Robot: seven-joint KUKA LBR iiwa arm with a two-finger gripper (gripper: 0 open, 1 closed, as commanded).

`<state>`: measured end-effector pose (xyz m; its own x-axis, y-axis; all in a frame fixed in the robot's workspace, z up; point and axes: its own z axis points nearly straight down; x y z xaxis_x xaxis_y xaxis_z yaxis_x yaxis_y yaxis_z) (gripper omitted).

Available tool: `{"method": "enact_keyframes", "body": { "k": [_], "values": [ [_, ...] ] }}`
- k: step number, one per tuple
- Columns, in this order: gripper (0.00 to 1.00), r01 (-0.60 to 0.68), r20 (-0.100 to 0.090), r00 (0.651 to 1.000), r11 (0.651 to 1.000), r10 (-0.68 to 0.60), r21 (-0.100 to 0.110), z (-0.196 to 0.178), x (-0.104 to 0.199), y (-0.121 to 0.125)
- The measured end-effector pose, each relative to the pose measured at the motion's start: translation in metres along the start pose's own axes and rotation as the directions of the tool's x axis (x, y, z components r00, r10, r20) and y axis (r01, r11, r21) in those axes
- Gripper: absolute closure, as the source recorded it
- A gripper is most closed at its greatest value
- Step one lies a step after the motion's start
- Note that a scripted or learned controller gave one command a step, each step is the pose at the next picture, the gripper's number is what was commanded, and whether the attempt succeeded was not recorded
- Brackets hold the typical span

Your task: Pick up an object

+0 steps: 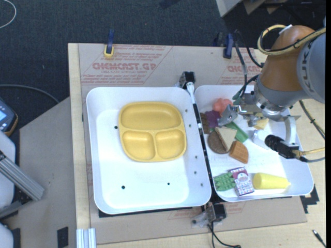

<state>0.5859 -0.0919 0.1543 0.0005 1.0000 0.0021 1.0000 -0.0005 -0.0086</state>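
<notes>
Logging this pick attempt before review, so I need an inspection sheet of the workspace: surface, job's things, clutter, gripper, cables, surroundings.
Surface: bench covered with printed brown board, bearing two white bins side by side.
Job's things: right bin holds a yellow block, small printed box, green piece, tan wedge, brown slice, pink item.
Clutter: left bin holds a yellow divided tray.
Gripper: gripper low over the right bin's far end; jaws' state unclear.
Cables: yellow and black leads by the wrist; white loop on the floor.
Surroundings: dark carpet, clamps at the bench's far edge.
</notes>
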Motion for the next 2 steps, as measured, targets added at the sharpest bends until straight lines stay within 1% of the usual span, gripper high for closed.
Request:
{"method": "enact_keyframes", "body": {
  "k": [1,2],
  "values": [
    [0.0,-0.001,0.0,1.0,1.0,0.001,0.0,0.0564,-0.0091,0.002],
    [0.0,0.0,0.0,1.0,1.0,0.0,-0.009,0.0662,-0.0089,0.004]
  ]
}}
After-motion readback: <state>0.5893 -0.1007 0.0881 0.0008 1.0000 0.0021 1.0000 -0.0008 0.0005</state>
